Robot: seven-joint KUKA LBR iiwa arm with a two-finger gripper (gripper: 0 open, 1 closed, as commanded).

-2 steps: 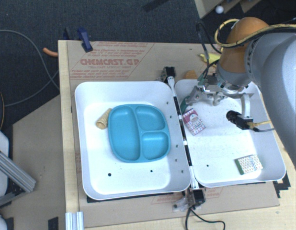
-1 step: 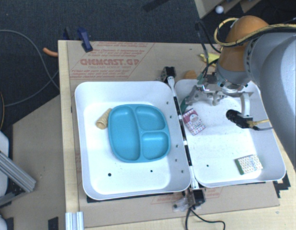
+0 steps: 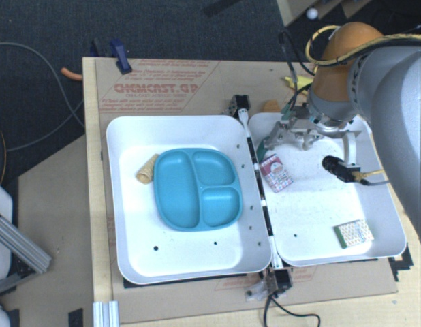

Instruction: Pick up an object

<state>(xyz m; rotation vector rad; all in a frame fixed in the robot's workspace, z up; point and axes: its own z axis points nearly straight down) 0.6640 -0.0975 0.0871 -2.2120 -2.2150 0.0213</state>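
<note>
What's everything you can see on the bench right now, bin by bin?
left bin: 1, white, left on the bench
right bin: 1, white, alongside it
divided plate: 1, blue, middle of left bin
cone-shaped piece: 1, tan, left bin, beside plate's left rim
packet: 1, red and white, right bin, near its left wall
patterned pad: 1, green and white, right bin, near right corner
clamp: 1, blue, board's far left
arm: 1, grey, orange band
gripper: 1, over right bin's far left
</note>
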